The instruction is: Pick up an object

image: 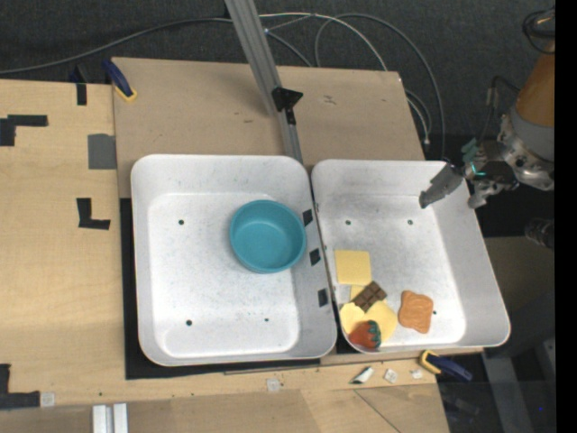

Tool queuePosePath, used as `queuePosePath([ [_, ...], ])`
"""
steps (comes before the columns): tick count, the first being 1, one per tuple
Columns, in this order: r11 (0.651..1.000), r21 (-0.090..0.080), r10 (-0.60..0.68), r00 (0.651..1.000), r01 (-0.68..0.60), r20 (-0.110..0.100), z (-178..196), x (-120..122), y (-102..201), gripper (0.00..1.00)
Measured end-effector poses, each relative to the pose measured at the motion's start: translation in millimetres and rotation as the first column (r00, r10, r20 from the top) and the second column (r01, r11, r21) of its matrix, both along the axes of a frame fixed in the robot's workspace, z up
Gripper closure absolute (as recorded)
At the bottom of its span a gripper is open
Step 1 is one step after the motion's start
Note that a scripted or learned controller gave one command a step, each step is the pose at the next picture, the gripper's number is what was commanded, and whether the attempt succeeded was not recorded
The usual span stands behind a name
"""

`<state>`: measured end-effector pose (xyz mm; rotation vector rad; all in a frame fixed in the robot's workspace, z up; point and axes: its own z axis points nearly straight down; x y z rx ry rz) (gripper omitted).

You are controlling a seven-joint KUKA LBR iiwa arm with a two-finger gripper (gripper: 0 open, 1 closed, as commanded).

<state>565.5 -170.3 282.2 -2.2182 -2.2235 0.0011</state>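
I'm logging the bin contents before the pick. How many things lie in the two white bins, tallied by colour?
Blue: 1, the round blue bowl
Yellow: 2, the pale yellow square block and the yellow round piece
Brown: 1, the small brown bar
Red: 1, the red lump
Orange: 1, the orange chunk
Total: 6

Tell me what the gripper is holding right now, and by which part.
Nothing is held: the gripper hangs bare above the right bin's far corner, well apart from the yellow block.
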Motion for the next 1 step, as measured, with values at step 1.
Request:
queuePosePath([
  [1,1.000,0.000,0.000,1.000,0.000,0.000,0.1,0.0,0.0,0.00],
])
